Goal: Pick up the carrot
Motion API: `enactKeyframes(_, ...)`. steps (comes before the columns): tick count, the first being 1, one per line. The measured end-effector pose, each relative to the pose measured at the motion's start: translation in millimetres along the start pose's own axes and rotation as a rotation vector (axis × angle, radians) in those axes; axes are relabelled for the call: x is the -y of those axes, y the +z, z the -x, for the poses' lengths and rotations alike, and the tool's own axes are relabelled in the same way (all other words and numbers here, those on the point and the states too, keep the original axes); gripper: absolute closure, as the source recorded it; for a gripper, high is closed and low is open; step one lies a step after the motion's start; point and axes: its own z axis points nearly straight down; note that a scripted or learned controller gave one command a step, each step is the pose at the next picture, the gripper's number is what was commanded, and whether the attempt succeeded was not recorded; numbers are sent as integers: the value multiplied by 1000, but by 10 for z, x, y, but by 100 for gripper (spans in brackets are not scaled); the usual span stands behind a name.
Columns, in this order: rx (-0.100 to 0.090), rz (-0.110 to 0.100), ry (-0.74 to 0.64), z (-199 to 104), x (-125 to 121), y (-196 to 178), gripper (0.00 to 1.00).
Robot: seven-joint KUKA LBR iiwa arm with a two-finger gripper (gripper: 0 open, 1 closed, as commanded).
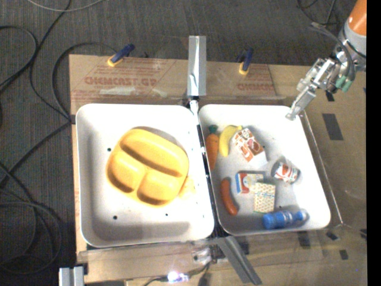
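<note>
We assess the task as not yet begun in any effective sense. The gripper hangs over the upper right corner of the right bin, with nothing visible between its fingers. We cannot tell from this angle how wide those fingers stand, since they appear as one thin pale blade.

The carrot lies well apart from the gripper, to its left and somewhat toward the near edge of the bench, against the left wall of the same bin. It lies lengthwise along that wall, green top pointing away from the camera. A banana lies just beside it on the side facing the gripper, and a sausage lies nearer the camera.

Between gripper and carrot we also note a small carton and a red-and-white can. The left bin holds a yellow divided dish and plays no part here.

Remaining, by our judgement: travel across the bin, descent over the carrot, closure, and lift. The bin wall and the banana leave little room on either flank of the carrot.
</note>
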Motion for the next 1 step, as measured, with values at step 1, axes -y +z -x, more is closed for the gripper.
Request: enactKeyframes(1, 1, 0, -134, -160, 284, -286, 0)
